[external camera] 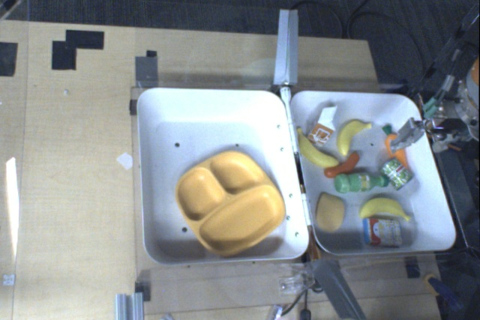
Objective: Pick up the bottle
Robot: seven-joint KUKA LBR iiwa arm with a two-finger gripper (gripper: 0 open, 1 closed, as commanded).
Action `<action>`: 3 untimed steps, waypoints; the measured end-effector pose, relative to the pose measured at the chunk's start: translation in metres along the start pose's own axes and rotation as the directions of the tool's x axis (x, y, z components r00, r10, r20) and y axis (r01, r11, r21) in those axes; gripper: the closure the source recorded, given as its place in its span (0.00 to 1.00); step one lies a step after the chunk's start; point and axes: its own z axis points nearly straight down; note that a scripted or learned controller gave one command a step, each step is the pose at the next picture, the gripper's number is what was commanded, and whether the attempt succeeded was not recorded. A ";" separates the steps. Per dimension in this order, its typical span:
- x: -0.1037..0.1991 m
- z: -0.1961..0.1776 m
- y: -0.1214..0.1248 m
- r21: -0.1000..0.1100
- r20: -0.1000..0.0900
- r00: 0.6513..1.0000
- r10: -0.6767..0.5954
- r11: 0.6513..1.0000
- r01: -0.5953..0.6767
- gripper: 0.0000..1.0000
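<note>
Pale wood bench (75,161) on dark carpet, two white bins side by side. Left bin (161,124) holds a yellow divided plate (231,202). Right bin (442,228) is crowded — green bottle (360,181) lying flat near its centre, w/ a red chili (341,165) touching it at 11 o'clock, bananas (386,207) at 5 and 12, a can (384,231) at 5. Gripper (409,133) sits over the bin's 2 o'clock edge, apart from the bottle — grip state: can't tell.
</note>
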 end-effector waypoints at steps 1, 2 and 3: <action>0.035 0.161 -0.006 -0.001 -0.001 0.980 0.200 0.980 -0.200 0.00; 0.005 0.090 -0.011 -0.001 0.000 0.946 0.325 0.946 -0.325 0.00; 0.051 0.181 0.005 -0.010 -0.001 0.953 0.304 0.953 -0.304 0.00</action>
